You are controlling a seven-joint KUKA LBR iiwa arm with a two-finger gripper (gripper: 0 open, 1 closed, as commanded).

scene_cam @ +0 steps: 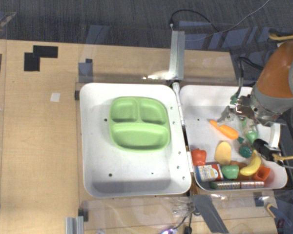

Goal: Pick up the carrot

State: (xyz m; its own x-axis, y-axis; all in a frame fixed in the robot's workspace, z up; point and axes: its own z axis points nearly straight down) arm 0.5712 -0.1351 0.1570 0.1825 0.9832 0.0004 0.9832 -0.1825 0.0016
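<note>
Right bin: carrot, orange, lying slantwise on the white floor near the middle, apart from the other toys. Gripper: hanging just over the carrot's far side, fingers spread, nothing between them. Nearer edge of the same bin: red pepper, yellow lemon, banana, green pepper, small carton. Left bin: green divided plate, three compartments, sitting centrally.

A divided plate sits in the left bin. In the right bin, right of the plate, the carrot lies behind a cluster of toy foods.
</note>
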